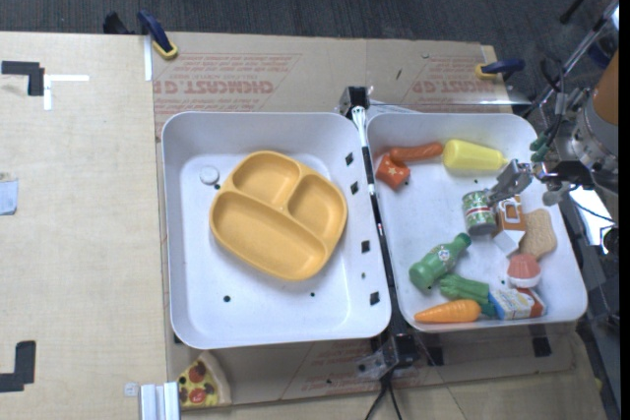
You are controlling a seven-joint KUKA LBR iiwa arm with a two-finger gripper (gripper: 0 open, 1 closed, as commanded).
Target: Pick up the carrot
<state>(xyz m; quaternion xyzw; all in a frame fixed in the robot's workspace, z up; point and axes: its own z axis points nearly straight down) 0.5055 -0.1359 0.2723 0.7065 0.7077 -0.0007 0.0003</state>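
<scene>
Beneath both bins, brown cardboard (258, 84) bears mirrored red lettering, unreadable. Tapered orange plastic carrot (448, 313) lies at right bin's (409, 129) near edge; metal two-finger gripper (512, 179) jaw state indiscernible.

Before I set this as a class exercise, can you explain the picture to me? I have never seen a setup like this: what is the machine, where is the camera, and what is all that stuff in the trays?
The camera is fixed above a bench and looks down at a slant. On the bench sit two shallow white bins side by side. The left bin holds a yellow divided plate. The right bin holds toy food: the carrot near its front edge, a green bottle, a small can, a yellow piece, a reddish piece and a few more.

The machine is a robot arm reaching in from the right of the picture. Its tool, the part that grasps, hangs over the right bin near the can, well back from the carrot. I cannot tell whether it grips anything. The carrot lies untouched in the bin.
</scene>
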